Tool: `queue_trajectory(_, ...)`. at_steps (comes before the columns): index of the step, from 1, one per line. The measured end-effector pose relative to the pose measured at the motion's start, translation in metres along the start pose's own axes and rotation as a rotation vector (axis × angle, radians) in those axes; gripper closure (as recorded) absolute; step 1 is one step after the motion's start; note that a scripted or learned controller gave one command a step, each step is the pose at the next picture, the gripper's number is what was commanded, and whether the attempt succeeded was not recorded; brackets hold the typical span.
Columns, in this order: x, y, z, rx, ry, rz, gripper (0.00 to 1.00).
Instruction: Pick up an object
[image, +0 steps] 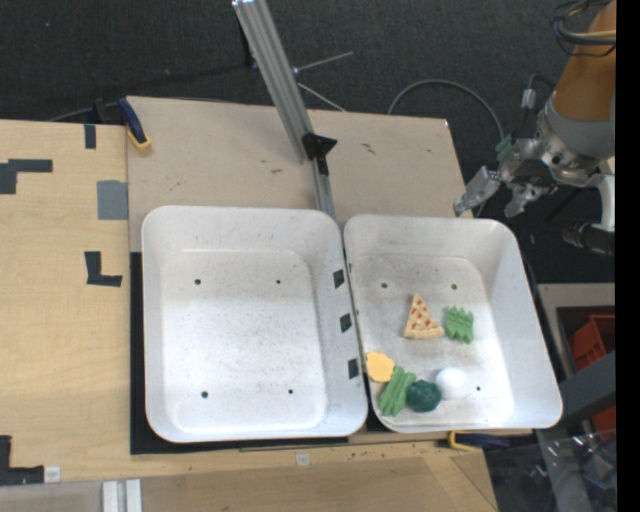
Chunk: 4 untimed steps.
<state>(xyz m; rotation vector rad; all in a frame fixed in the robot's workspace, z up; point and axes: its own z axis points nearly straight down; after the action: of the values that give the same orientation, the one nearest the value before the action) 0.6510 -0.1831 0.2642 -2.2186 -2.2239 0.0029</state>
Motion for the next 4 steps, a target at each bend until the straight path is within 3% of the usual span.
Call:
queue_trajectory(1,0.0,0.0,0.0,0.0,0.0,0.0,0.0)
queue_trajectory(4,-0.004,-0.008,0.136,0.004,0.0,0.001,0.0)
